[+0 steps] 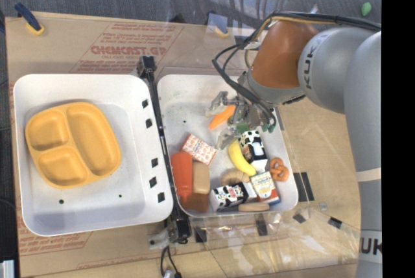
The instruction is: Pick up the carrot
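Observation:
The carrot (pixel 222 117) is a small orange piece with a green end, lying at a slant in the upper middle of the right bin (pixel 188 96). My gripper (pixel 224 118) hangs right over it, reaching in from the right under the orange wrist band. One grey finger (pixel 218 101) stands just beyond the carrot and the other on its near side, with small gaps on both sides. The gripper is open and straddles the carrot.
Packed in the right bin's near half are a banana (pixel 240 159), a cow-patterned carton (pixel 253 142), a pretzel (pixel 278 169), a pink patterned packet (pixel 199 150), a red-orange block (pixel 182 173) and several small cartons. The left bin (pixel 130 92) holds a yellow divided plate (pixel 71 142).

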You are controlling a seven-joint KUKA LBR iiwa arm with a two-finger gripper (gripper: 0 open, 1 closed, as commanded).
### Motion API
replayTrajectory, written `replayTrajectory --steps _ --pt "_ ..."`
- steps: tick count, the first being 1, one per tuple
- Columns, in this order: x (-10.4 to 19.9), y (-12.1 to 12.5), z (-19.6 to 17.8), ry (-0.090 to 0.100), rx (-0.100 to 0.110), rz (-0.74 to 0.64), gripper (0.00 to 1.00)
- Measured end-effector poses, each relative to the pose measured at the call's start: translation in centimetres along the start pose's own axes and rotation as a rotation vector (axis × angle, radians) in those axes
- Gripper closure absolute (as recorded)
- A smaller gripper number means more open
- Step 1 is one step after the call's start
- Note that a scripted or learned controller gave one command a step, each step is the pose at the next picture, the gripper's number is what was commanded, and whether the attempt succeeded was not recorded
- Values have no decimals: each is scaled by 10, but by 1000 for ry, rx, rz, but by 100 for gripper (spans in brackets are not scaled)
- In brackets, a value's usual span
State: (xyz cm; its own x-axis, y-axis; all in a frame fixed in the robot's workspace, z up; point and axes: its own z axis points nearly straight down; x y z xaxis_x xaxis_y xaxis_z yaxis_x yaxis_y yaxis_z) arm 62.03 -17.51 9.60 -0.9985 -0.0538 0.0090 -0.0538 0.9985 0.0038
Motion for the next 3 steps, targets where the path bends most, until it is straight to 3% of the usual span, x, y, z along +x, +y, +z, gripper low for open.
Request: replayTrajectory --steps 1,2,3 --pt "-6 0 -19 -17 5 -4 100" --pt "78 33 -4 -28 13 -317 100" --pt "44 95 -101 -23 8 -305 100"
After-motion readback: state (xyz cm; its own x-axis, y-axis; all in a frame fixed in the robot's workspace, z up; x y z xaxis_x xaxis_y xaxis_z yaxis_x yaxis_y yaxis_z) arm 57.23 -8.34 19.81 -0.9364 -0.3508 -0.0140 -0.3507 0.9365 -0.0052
